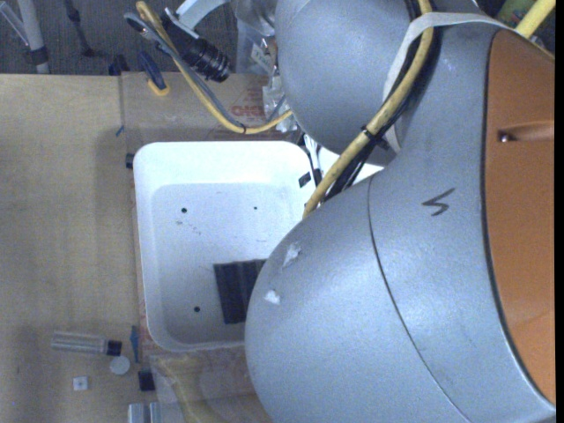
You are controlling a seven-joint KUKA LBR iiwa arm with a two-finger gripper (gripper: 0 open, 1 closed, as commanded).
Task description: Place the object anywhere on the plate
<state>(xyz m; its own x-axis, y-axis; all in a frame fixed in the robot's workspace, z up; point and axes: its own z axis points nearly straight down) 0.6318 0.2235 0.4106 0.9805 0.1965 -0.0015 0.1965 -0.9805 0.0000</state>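
Right, arm [397,307] first: it's closest to the lens and takes the whole 3 to 6 o'clock side, grey shells with the orange band [529,192] at 3 o'clock. A yellow cable [385,117] runs with a black one down the gap between the two big joint housings.

Gripper state: can't tell from this angle.

Bench [62,201] at 7 o'clock has small loose hardware: a grey cylinder [77,343] lying flat, and a couple of small round and dark bits just beside it.

White bin [141,236] is dead centre, its right part under the arm. Likely the task object: a dark rectangular piece [234,291] lying flat on the bin floor, toward the bin's 5 o'clock corner. Its right edge is hidden by the arm housing, so I can't say if anything touches it. A few small dark specks mark the bin floor.

Further out at 12 o'clock: a brown board [189,104] behind the bin, and above it a black cylindrical unit [201,53] with yellow cabling looped round it.
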